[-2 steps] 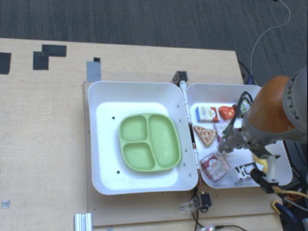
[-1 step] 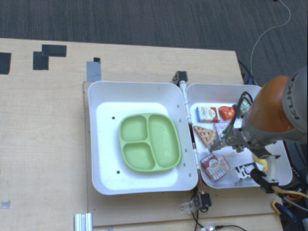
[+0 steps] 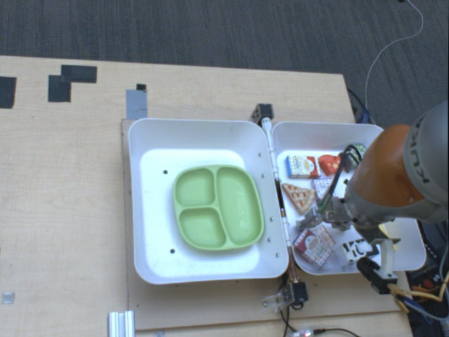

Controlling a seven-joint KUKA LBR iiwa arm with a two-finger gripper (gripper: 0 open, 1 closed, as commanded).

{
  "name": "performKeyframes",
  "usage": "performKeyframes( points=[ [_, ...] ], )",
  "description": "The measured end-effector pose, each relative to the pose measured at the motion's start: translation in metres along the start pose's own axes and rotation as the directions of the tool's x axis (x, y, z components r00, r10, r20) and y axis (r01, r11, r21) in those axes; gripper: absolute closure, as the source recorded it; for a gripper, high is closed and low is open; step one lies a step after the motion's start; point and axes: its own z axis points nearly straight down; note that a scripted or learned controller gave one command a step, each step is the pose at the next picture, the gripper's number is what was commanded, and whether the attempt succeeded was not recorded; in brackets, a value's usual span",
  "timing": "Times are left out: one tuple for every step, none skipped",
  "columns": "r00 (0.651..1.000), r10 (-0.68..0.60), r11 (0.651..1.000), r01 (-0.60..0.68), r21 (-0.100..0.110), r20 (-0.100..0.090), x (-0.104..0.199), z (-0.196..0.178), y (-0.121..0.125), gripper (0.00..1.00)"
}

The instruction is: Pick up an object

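Camera view is showing the hand [image 3: 317, 217], grip state unclear, hovering directly above the red-white packet [image 3: 315, 246] at lower right.

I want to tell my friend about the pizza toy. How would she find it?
Look in the right bin, on the side next to the left bin's green plate. The pizza slice lies just below a small blue-and-white carton. It is the one triangle: tan with red spots.
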Motion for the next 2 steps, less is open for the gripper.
performKeyframes(
  points=[
    [1.000,-0.002,1.000,0.002,-0.007,0.000,0.0007,-0.0115,0.0026,1.00],
    [1.000,-0.002,1.000,0.002,-0.006,0.000,0.0007,-0.0113,0.0025,0.00]
  ],
)
